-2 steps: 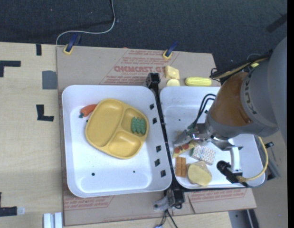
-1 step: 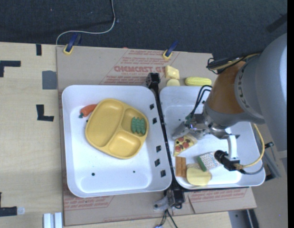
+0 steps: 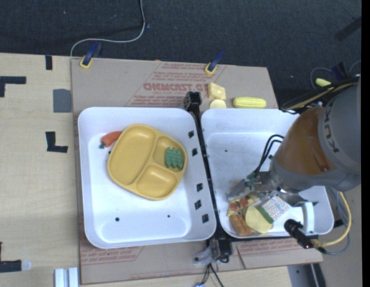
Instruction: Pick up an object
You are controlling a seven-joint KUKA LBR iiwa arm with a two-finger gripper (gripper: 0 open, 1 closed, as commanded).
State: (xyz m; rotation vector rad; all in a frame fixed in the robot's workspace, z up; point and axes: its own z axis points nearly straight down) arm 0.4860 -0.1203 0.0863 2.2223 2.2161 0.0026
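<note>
- The right bin is the white one on the robot's side. Down in its near corner lies a little heap of toy food.
- In the heap there is a pale yellow round piece, a small printed packet and some brown and red bits. They touch each other and sit close to the bin's near rim.
- The gripper is low over that heap, just at its far side. I cannot tell how its tips stand, and I cannot see any toy caught in it.
- The big grey arm with its orange band covers the right side of this bin.
- The far half of the right bin's floor is bare white, so there is room to move there.
- The left bin holds a yellow tray with three parts. The tray sits a bit tilted, near the middle of the bin.
- A green bumpy toy lies in the tray's part nearest the wall between the bins.
- An orange carrot lies on the bin floor, partly under the tray's far left edge.
- The near part of the left bin is bare white.
- Past the bins, on the brown cardboard, lie a yellow corn and two pale yellow bits, just beyond the right bin's far rim.
</note>
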